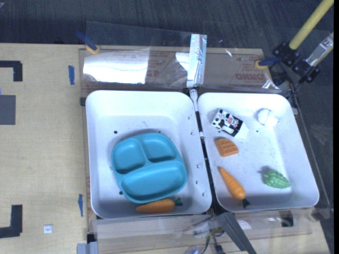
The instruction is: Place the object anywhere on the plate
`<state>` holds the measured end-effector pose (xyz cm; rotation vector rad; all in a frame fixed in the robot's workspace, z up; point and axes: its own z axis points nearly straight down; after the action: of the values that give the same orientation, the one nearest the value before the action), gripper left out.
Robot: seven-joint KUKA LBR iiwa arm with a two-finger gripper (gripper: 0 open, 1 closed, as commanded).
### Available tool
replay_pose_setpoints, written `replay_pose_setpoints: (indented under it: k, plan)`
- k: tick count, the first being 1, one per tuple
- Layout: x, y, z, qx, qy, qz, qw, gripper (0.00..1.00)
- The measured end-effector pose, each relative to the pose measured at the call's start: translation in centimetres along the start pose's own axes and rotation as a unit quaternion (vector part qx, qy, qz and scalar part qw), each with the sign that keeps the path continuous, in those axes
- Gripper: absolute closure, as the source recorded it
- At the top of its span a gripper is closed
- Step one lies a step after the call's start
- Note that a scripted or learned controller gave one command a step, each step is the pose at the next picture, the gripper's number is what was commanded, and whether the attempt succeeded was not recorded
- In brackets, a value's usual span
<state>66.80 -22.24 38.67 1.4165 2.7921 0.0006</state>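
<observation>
1. Nearest, in the left bin [95,142], on the side away from the claw's way in: an orange carrot [156,206] lying flat along the near wall, tucked just beside the plate's near rim and seemingly touching it, but not on it
2. Just beyond: the blue plate [149,165], sectioned, lying flat and slightly skewed in the middle of that bin, nothing in any compartment, so task judged not yet done
3. In the right bin [304,157], on the claw's entry side, loose pieces kept well apart, probably so each can be picked cleanly: a second carrot [232,182] lying on a slant near the divider, a green leafy piece [275,179] closer to the wall the claw passes over
4. Farther back there: an orange wedge [226,147], then a black-and-white patterned piece [226,121], and a small white item [266,117] toward the far corner
5. Which of these counts as the object: cannot tell; likely one from the right bin, needing a carry over the divider to the plate
6. Claw's opening and load: cannot tell
</observation>
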Motion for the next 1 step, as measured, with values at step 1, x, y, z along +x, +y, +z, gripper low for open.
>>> replay_pose_setpoints:
  k: [1]
  plan:
    - [6.66, -0.34, 9.06, 0.001, 0.005, -0.224, 0.9746, 1.00]
